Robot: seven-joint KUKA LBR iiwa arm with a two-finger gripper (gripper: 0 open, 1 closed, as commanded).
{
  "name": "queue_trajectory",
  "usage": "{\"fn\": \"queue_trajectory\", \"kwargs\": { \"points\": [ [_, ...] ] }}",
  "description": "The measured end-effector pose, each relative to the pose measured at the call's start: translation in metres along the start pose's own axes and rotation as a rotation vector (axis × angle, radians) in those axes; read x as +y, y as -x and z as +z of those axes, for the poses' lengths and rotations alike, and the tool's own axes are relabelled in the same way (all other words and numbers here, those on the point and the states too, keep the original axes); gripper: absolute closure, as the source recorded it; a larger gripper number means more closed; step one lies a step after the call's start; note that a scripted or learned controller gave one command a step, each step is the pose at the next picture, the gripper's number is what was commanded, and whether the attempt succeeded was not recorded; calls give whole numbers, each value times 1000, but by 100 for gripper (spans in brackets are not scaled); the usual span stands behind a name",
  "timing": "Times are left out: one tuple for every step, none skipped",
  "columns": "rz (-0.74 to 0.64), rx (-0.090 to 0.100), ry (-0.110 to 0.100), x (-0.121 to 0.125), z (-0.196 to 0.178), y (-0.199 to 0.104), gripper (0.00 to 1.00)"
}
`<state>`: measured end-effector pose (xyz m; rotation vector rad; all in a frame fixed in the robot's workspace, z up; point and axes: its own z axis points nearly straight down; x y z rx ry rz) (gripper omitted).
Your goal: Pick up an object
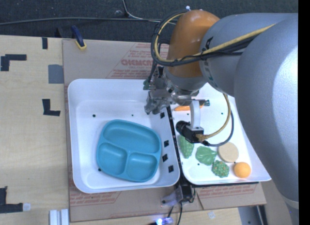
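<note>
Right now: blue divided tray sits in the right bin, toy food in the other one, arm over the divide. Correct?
Not quite. In the camera view the blue divided tray lies in the left bin. The toy food is in the right bin. The arm does hang over the divide between them.

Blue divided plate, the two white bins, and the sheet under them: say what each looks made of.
Blue divided plate: likely moulded plastic, smooth with a soft sheen and rounded compartment walls.
White bins: probably thin formed plastic, glossy, with rounded corners and rolled rims.
Sheet under them: cardboard by the look, matte brown with red printing and a visible fold line.
</note>
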<state>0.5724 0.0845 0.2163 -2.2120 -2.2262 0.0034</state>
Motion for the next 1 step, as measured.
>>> {"fn": "queue_trajectory", "kwargs": {
  "points": [
    [4,-1,1,0,-1,3,0]
  ]
}}
